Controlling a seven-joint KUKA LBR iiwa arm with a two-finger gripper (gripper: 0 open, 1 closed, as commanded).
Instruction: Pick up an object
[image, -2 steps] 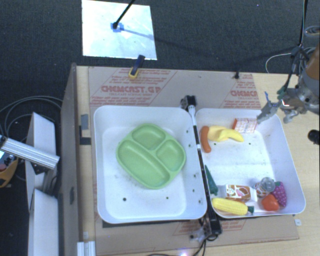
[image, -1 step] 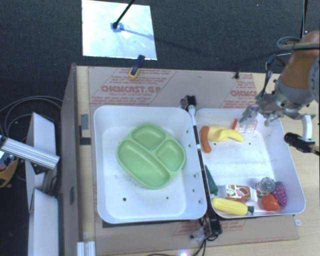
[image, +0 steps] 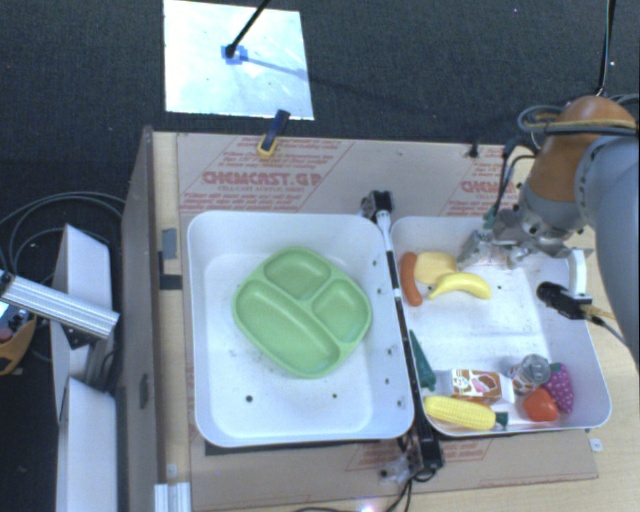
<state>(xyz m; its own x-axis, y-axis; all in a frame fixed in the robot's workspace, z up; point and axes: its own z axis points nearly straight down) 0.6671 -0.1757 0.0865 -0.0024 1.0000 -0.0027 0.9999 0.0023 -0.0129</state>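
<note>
camera view is showing the gripper (image: 478, 247) hanging over the right bin (image: 590, 375), just beside the banana (image: 461, 287), probably because it is choosing that one. whether it is gripping anything, i cannot tell. the green plate (image: 302, 311) is lying in the left bin (image: 215, 300).

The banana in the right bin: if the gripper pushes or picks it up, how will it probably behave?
The banana looks like a smooth toy, so it is probably stiff and light, and may slip between narrow fingers. Its curved shape suggests it would turn or rock when pushed, rather than slide straight. It lies against a pale yellow piece, so a push would likely move both.
</note>
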